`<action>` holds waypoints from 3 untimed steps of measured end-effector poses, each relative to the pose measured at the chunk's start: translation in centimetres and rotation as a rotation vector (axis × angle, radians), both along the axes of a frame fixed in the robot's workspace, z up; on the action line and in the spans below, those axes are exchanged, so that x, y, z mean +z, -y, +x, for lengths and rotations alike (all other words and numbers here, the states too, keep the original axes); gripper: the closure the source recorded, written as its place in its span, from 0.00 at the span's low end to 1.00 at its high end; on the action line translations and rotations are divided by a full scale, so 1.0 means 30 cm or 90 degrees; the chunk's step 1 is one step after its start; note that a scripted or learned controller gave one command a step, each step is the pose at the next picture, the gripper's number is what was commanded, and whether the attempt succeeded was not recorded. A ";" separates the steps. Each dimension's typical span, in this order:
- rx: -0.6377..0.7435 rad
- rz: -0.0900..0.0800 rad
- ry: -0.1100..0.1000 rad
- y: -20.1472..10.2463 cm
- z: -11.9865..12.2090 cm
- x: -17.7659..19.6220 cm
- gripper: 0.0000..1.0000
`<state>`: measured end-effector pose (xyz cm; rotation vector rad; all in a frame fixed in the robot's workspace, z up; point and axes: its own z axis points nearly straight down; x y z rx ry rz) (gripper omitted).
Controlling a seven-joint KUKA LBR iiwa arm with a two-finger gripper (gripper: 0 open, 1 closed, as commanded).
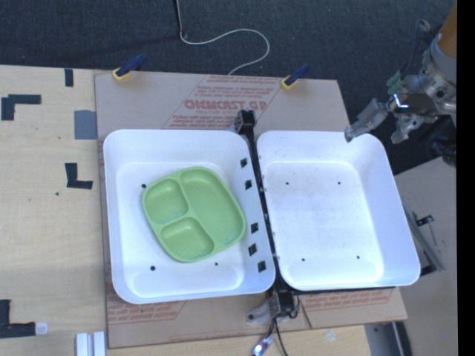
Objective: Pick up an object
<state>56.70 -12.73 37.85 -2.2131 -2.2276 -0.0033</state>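
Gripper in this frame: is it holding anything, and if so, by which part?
Nothing is held. The gripper hangs above the far right corner of the right bin, with nothing between its fingers. The green divided plate lies untouched in the left bin.

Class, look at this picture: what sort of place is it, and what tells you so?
Probably a robotics lab bench: two shallow white plastic bins clamped on cardboard, and a grey robot arm's end effector.

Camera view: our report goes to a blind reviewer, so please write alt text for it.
A green divided plate lies in the left white bin. The arm's tool hovers over the far right corner of the right white bin, holding nothing.
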 end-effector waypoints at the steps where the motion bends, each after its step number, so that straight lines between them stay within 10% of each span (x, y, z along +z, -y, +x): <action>1: 0.004 0.000 0.007 -0.297 -0.193 0.376 0.00; 3: 0.001 -0.002 -0.005 -0.761 -0.283 -0.076 0.00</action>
